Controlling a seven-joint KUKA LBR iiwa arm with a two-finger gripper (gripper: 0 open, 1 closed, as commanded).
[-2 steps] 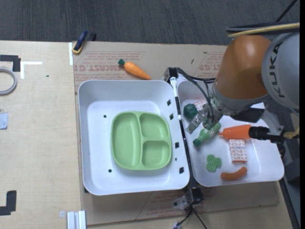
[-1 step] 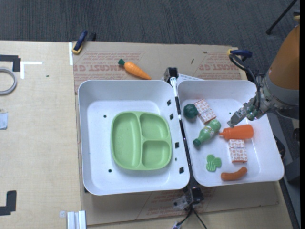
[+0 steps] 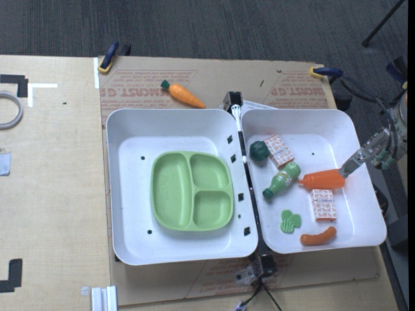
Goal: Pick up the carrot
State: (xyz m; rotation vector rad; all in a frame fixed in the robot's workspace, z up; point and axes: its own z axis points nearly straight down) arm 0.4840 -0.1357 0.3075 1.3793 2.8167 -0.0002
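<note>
**A:** Start at the near edge of the right bin [image 3: 363,141]. What do you see?

**B:** A brown sausage [image 3: 318,237] lies nearest you, with a flat green leafy piece [image 3: 290,221] just to its left. Behind them is a small red-and-white carton [image 3: 323,205], then an orange-red elongated piece [image 3: 322,179].

**A:** And the gripper [image 3: 348,168]?

**B:** It slants in from the right, with its tip at the right end of that orange-red piece. You cannot tell whether it is open or closed, or whether it touches the piece.

**A:** Further back in that bin?

**B:** A green bottle [image 3: 281,181] lies tilted, and beyond it are a dark green round thing [image 3: 259,150] and a second carton [image 3: 279,150] side by side.

**A:** The left bin [image 3: 123,173]?

**B:** It holds a green divided plate [image 3: 192,190].

**A:** So where is your carrot [image 3: 183,94]?

**B:** In neither bin. It lies on the cardboard sheet [image 3: 214,76] on the bench [image 3: 52,173], just past the left bin's far rim, green top pointing left, well apart from the gripper.
</note>
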